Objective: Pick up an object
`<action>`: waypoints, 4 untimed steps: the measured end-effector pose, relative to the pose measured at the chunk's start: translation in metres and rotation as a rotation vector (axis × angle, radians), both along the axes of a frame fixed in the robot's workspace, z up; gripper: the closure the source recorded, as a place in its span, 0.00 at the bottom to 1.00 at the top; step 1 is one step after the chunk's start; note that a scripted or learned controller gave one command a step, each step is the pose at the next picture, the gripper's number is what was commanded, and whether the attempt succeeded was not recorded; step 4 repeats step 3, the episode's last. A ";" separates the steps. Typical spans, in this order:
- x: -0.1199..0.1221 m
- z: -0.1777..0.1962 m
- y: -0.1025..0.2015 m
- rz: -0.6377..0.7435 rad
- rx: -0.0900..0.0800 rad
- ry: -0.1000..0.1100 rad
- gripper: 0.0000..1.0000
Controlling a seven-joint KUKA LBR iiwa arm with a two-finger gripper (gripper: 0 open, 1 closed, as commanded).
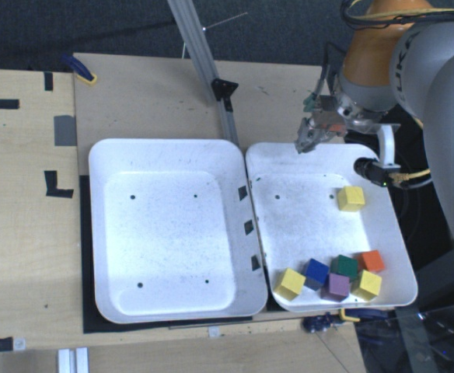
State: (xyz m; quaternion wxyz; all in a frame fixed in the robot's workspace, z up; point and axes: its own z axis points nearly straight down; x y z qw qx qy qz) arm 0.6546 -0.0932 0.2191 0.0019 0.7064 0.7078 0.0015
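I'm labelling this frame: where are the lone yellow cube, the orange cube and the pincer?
lone yellow cube (pixel 351 199), camera view, top face.
orange cube (pixel 372 261), camera view, top face.
pincer (pixel 306 141), camera view, between its fingertips.

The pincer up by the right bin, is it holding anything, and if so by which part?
Nothing is held. The pincer hangs over the far rim of the right bin, with no object between its fingertips; the blocks lie apart from it.
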 end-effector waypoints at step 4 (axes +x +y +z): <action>0.008 0.007 0.158 0.004 0.002 0.006 1.00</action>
